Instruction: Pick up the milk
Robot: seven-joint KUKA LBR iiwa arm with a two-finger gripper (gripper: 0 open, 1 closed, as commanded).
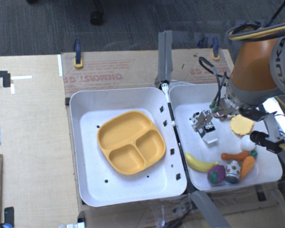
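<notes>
My gripper (204, 123) hangs low over the upper left part of the right bin (182, 133), pointing down at its floor. Right beneath its tip sits a small white block (210, 140), which looks like the milk carton. It touches or nearly touches the gripper, and I cannot tell whether it is gripped. The grey arm with its orange band (252, 66) reaches in from the upper right.
The right bin also holds a banana (198, 162), purple grapes (215, 174), two carrots (241, 160), a small strawberry-like toy (232, 170), a yellow disc (241, 125) and a white rounded thing (245, 140). A yellow divided plate (130, 141) lies in the left bin (88, 177).
</notes>
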